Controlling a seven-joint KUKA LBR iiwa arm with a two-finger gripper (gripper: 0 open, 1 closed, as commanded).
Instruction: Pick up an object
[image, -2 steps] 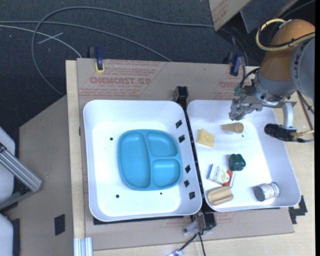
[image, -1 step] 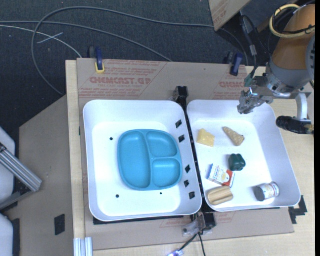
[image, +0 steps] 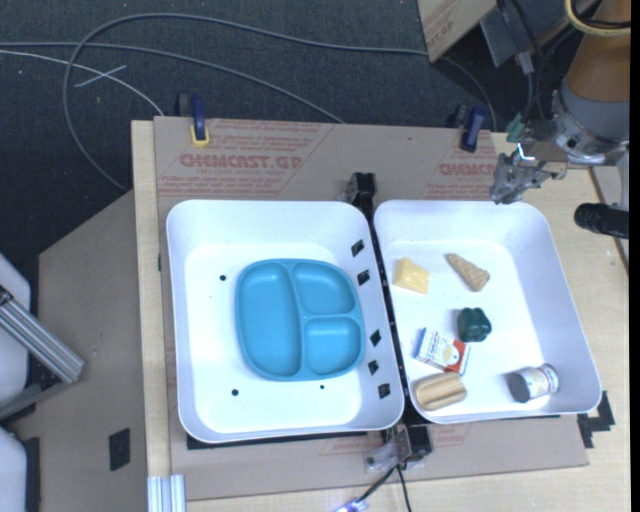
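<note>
Nearest, along the right bin's front edge: tan roll, long axis left–right, and grey can on its side, cap end pointing right. Just behind, small red-white-blue carton, then dark green lump. Farther back, yellow wedge and tan cone — tip pointing up-left, long axis slanting. Left bin holding blue divided plate. Farthest, gripper above right bin's far rim, nothing visible between its fingers; spread or closed impossible to tell.
</note>
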